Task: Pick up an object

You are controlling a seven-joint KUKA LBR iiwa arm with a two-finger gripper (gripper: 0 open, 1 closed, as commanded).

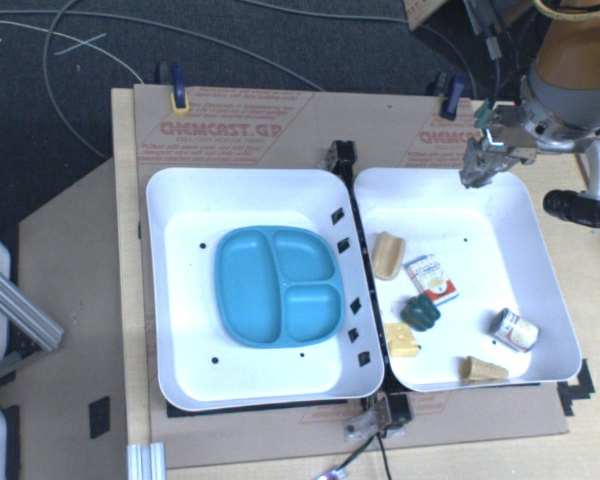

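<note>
My gripper [477, 175] hangs over the far rim of the right bin [540, 258], above the objects and apart from them. In that bin lie a tan bread-like piece [387, 255], a small red and white packet [430, 277], a dark green lump [419, 314], a yellow cheese-like wedge [402, 341], a small tin can on its side [515, 330] and a tan wedge [485, 370]. Nothing shows between the gripper's fingers.
The left bin [180, 298] holds a blue divided plate [278, 285]. A black divider with clips [352, 268] runs between the bins. Blue clamps [178, 86] [452, 95] hold the cardboard base at the back. Cables trail across the dark floor at the far left.
</note>
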